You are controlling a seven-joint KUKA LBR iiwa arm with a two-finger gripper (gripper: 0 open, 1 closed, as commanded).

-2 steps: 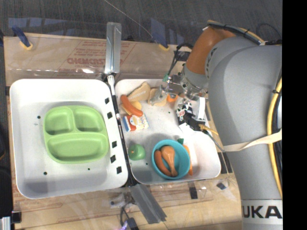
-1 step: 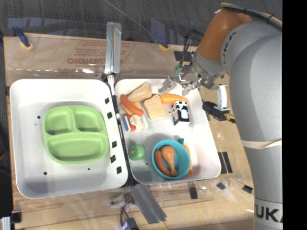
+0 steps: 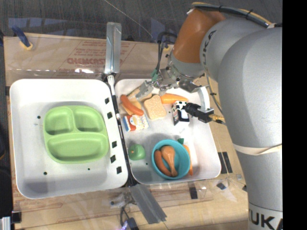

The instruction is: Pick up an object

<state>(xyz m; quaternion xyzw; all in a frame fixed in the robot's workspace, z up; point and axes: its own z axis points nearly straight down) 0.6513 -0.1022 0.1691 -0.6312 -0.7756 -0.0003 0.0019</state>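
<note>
Gripper: metal fingers over right bin's far-left corner; jaw state cannot be told.
Right bin: shallow white plastic, rounded corners.
Toast slice: tan, porous, square, near the fingers.
Sausage: glossy orange-red cylinder beside toast.
Bowl: round, teal.
Left bin: holds green divided tray.

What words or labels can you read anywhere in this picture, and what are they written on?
"UKA": the letters seen on the grey arm's base, cut off at the picture's edge.
Red print on the brown cardboard behind the bins: too blurred to read.
Dark lettering on the arm just below its orange band: seen at a slant, unreadable.
Print on the small carton in the right bin: too small to read.
</note>
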